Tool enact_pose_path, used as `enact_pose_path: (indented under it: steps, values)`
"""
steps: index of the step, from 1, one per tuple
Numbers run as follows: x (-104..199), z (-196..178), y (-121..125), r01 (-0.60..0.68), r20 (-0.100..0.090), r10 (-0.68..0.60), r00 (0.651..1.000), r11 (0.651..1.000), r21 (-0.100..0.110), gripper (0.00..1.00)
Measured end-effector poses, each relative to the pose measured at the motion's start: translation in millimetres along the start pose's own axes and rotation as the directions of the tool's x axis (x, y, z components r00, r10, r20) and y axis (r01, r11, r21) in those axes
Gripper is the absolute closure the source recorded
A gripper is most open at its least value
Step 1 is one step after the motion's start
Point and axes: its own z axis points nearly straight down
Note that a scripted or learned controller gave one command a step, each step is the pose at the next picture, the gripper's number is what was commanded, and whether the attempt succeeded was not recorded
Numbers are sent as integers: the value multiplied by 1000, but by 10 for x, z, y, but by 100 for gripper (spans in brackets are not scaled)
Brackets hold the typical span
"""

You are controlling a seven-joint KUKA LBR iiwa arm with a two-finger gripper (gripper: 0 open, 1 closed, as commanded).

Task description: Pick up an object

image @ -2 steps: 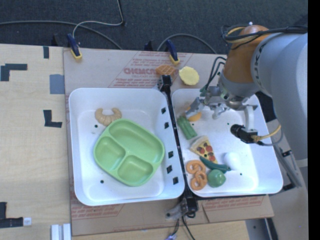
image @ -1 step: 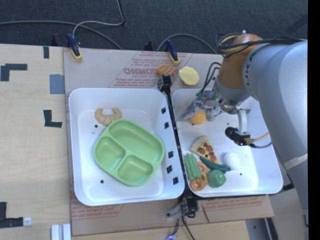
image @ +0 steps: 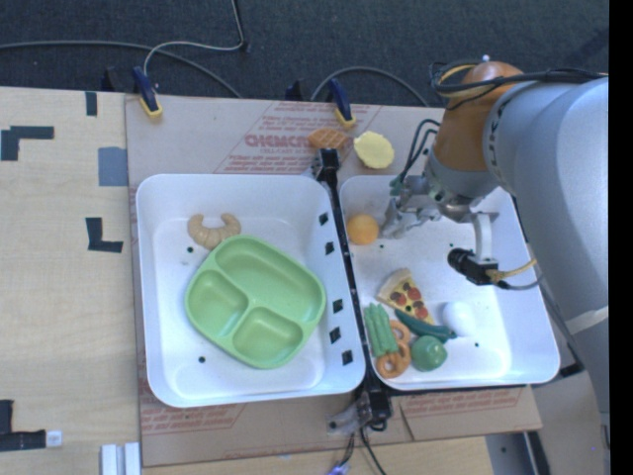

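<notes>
While the gripper hangs low in the right bin, the step in hand appears to be the approach to a grasp, and the orange ball is the likely target. All positions below are given relative to that ball, nearest the camera first.

Well in front of the ball, at the bin's near end, lie a green pepper, a green bean pod and an orange pretzel-like ring, bunched and touching. Just behind them, between that cluster and the ball, sits the pizza slice. None of these crowds the ball.

The ball rests against the bin's left wall, beside the divider. The gripper is just right of it; whether they touch cannot be told, nor whether the tool is spread or closed, as the view is too small and the wrist masks it. Nothing can be seen held.

Procedure, as a judgement:
1. Centre the tool over the ball before descending.
2. Allow for the wall, which leaves little room on the ball's left.
3. Close slowly; a round ball may roll away.

Beyond the ball, outside the bin, lie a yellow disc and a waffle piece.
</notes>
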Motion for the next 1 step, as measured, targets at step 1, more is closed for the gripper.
enact_pose_path:
  steps: [1]
  values:
    - [-50,-14,1,-4,9,4,1000,1000,-3,0]
